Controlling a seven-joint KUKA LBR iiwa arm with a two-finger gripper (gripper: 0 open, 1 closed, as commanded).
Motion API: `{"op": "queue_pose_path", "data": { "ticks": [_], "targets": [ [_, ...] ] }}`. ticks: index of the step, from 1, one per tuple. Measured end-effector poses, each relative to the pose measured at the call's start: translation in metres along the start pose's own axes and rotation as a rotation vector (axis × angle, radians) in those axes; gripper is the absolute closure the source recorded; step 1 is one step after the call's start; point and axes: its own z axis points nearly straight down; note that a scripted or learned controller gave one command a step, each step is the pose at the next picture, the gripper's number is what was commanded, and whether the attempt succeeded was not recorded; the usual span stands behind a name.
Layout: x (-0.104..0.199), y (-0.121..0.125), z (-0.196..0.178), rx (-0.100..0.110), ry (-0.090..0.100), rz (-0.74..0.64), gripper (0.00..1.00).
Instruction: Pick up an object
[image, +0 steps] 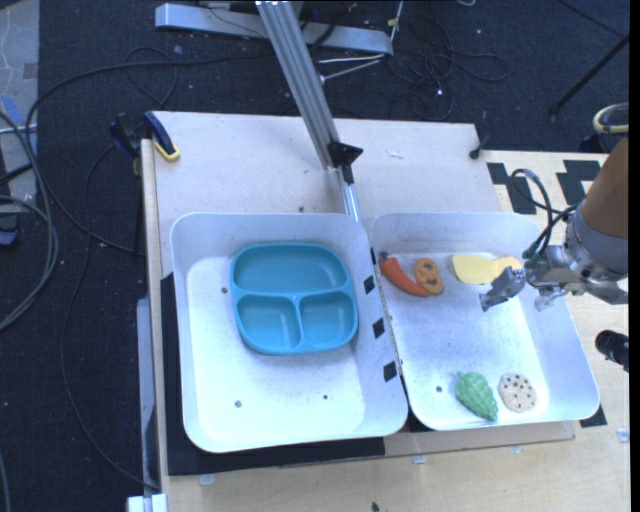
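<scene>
The gripper (515, 283) hangs over the far right part of the right bin (560, 360), its fingers pointing left toward the yellow piece (475, 268). That piece lies just to the left of the fingertips and a little farther back, so close that its right end seems to meet or slip under them; whether they touch I cannot tell. Its long axis runs left to right, roughly in line with the gripper's reach. One dark finger (497, 292) stands out clearly, a second lighter one sits to its right, and a small gap seems to separate them, but how wide they are spread I cannot tell. Nothing is plainly gripped between them.

Further left along the same far strip lie a carrot (400, 275) and an orange ring (429, 275), touching each other. At the near edge of the right bin sit a green leafy piece (478, 394) and a speckled cookie (516, 392), side by side, well apart from the gripper. The left bin (200, 400) holds a blue tray (295, 298).

The wrist and arm are cut off at the right, and the yellow piece's right end is blurred against the fingers.
</scene>
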Motion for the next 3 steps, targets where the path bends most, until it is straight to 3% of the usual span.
{"op": "queue_pose_path", "data": {
  "ticks": [2, 3],
  "targets": [
    [-0.01, 0.002, 0.095, 0.002, 0.0, 0.003, 0.0],
    [-0.01, 0.003, 0.124, -0.003, -0.002, 0.002, 0.0]
  ]
}}
